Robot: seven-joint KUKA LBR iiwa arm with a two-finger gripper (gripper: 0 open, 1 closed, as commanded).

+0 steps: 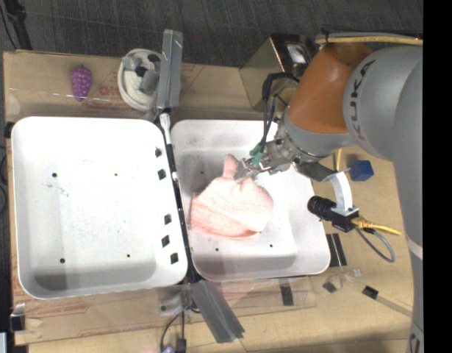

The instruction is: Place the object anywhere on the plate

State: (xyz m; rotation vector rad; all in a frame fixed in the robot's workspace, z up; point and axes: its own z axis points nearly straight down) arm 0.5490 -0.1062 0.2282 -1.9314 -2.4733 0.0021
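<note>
Two shallow white plastic bins sit side by side on the counter, and the work is in the right-hand white bin (pixel 306 252), where a soft pink-and-white crumpled cloth (pixel 231 207) lies near the middle of the floor. The claw (pixel 253 163) is down at the cloth's upper edge, where a peak of fabric rises to meet it; whether the claw is clenched on that peak or released I cannot tell. I judge the step in hand to be the pick-up of the cloth. No plate is evident near the cloth, so the target is unclear. The next move calls for a sure hold on the fabric, then a lift clear of the right-hand bin's wall toward the left-hand white bin (pixel 34 197).
</note>
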